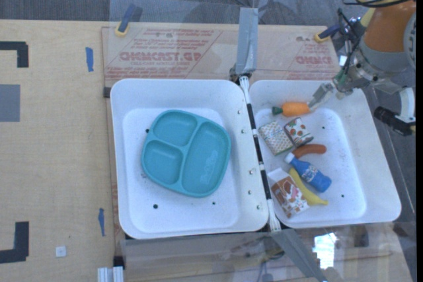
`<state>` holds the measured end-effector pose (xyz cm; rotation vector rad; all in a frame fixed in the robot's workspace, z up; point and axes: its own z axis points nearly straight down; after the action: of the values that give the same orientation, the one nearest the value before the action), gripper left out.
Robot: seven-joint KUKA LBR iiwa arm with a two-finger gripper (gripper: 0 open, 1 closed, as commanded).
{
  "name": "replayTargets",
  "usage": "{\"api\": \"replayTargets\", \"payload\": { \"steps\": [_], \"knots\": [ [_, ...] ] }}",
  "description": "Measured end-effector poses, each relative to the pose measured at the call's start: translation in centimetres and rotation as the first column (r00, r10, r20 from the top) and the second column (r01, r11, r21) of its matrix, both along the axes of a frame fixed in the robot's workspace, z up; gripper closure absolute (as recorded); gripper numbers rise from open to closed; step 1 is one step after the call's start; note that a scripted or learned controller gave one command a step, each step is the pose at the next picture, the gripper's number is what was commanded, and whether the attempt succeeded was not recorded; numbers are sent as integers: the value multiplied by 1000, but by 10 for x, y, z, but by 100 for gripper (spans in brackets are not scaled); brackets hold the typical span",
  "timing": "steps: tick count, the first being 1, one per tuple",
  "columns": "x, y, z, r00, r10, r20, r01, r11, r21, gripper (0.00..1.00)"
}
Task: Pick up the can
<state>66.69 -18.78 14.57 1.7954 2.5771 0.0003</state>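
1. The can [299,131], taken to be the small item with a red-and-white printed label, sits in the upper middle of the right bin [370,162]. It is too small to tell whether it stands or lies, so its long axis is not established.
2. A grey packet [273,137] touches its left side. A reddish sausage [310,150] lies just below it and an orange carrot [295,108] just above.
3. Further toward the near edge are a blue bottle [310,175], a banana [313,197] and a printed pouch [288,194].
4. The gripper [317,100] hangs over the bin's upper part, its tip just beside the carrot's right end. Whether it is apart or together cannot be told. Nothing is seen held.
5. Governing relation: the can lies down and slightly left of the tip, with the carrot nearer. In my judgement, the approach must pass the carrot.
6. The left bin [125,142] holds a teal divided plate [186,152].
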Motion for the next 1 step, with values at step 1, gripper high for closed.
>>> {"api": "replayTargets", "payload": {
  "steps": [1],
  "knots": [
    [-32,56,-58,984,177,6,-177,984,-2,0]
  ]
}}
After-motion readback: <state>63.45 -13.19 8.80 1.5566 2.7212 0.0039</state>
